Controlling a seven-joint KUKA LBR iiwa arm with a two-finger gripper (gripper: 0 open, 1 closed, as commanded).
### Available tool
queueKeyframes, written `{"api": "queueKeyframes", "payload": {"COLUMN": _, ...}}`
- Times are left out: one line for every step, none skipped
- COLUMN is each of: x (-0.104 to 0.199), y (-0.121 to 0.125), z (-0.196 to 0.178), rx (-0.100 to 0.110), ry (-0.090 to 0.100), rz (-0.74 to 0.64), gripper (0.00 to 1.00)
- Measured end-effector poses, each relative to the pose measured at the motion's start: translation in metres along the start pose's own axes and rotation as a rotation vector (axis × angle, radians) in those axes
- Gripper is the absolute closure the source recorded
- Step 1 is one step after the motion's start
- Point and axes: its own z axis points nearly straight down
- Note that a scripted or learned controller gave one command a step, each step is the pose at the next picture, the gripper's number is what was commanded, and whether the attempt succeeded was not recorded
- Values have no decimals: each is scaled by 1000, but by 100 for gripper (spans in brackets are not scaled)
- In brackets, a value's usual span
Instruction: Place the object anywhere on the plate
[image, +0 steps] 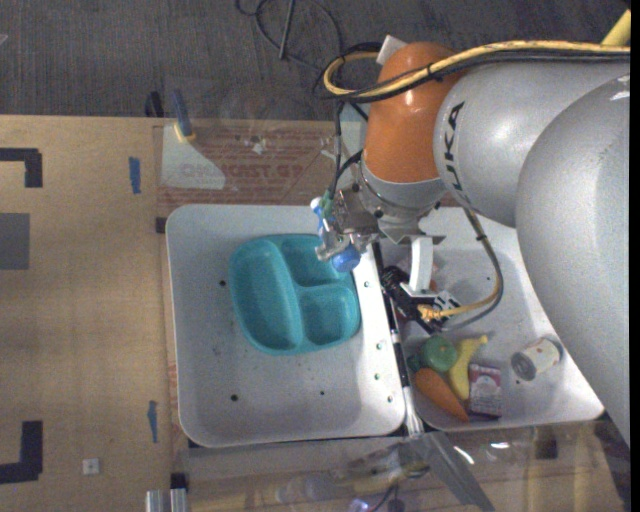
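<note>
**Blue thing held at the plate's rim**

Left of the fingers, the left bin (200, 400) holds a teal plate (270, 300) with three compartments. The plate's upper right corner reaches just under the fingertips, and the rest spreads away to their left and below.

The gripper (338, 250) hangs over that corner, close to the wall between the two bins. Its fingers (328, 247) are clenched on a small blue thing (346, 261), which sits at their tips just above the plate's right rim. Whether it touches the rim cannot be told.

Right of the fingers and lower down, the right bin (560, 400) holds a cluster of things. A green thing (437, 353) lies nearest, touching a yellow banana (463, 366) on its right. An orange carrot (440, 394) lies below them. A small box (486, 389) sits just beside the banana. A pale roll (537, 359) lies farthest from the fingers, apart from the rest.

The arm (520, 130) rises above and right of the fingers.
</note>
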Motion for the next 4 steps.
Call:
{"api": "queueKeyframes", "payload": {"x": -1, "y": 23, "z": -8, "rx": -1, "ry": -1, "rz": -91, "gripper": 100}}
{"api": "queueKeyframes", "payload": {"x": 0, "y": 24, "z": -18, "rx": -4, "ry": -1, "rz": -92, "gripper": 100}}
{"api": "queueKeyframes", "payload": {"x": 10, "y": 36, "z": -7, "rx": -2, "ry": 0, "rz": -280, "gripper": 100}}
{"api": "queueKeyframes", "payload": {"x": 10, "y": 36, "z": -7, "rx": -2, "ry": 0, "rz": -279, "gripper": 0}}
